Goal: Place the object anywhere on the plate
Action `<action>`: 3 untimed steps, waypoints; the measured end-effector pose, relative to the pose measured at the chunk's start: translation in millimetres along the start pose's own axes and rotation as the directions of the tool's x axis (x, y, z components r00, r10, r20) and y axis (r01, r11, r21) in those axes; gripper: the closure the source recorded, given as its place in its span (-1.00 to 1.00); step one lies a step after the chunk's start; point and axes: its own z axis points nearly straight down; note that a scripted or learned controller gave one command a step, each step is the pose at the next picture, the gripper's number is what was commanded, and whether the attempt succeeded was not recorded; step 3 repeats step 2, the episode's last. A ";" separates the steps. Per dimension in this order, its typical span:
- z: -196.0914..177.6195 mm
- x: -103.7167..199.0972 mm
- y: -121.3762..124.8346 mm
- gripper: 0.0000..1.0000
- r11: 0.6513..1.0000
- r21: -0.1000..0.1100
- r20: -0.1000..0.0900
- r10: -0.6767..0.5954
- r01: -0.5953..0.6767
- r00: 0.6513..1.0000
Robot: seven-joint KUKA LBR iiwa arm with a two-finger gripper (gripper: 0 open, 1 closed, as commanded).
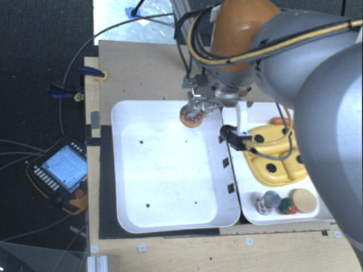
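A small round brown object (191,117) with a pinkish ring, like a doughnut, hangs at the far edge of the left bin (164,169), near its right corner. My gripper (193,111) reaches straight down onto it, and its fingers close on the object's top. The yellow sectioned plate (276,173) lies in the right bin (248,208), to the right of the gripper and nearer the front. The arm's grey body hides the plate's right side.
In front of the plate in the right bin lie a small silver-grey piece (267,200), a red and green piece (287,206) and a tan disc (304,199). Something orange (278,120) shows behind the plate. A teach pendant (61,170) sits left of the bench.
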 end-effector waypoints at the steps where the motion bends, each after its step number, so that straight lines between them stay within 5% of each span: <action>1: -3.3 55.6 4.1 1.00 1.000 -0.003 -0.001 0.000 0.000 1.000; 2: -3.1 51.8 4.1 -1.00 1.000 -0.002 0.001 0.006 -0.006 1.000; 3: -3.1 51.8 4.1 -1.00 1.000 -0.002 0.001 0.006 -0.006 1.000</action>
